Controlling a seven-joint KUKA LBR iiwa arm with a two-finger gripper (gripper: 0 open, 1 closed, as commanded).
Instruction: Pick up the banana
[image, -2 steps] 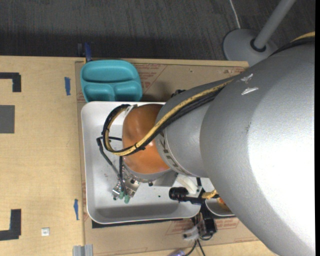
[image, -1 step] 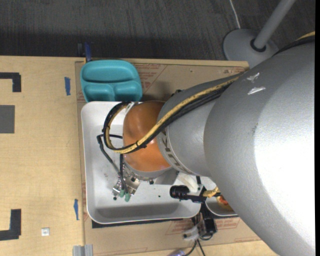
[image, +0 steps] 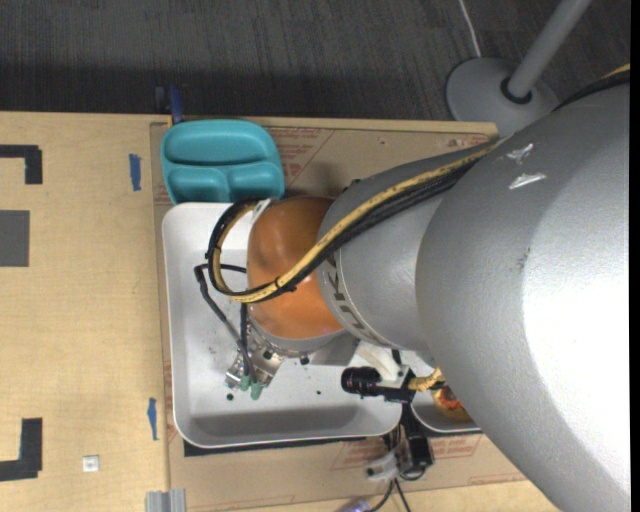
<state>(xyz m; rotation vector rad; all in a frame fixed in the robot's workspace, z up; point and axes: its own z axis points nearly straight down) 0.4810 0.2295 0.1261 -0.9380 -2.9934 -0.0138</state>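
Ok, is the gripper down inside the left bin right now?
Yes: the gripper sits low over the floor of the left white bin, near its front edge, below the arm's orange band.

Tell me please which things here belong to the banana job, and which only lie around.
For the job: gripper, low in the left white bin; I cannot make out a banana.

Lying about: teal tray behind the bin; blue tape marks on the bench.

A grey arm with an orange band and yellow-and-black cables hangs over a white bin, beside a teal tray, on a tan bench marked with black and blue tape.
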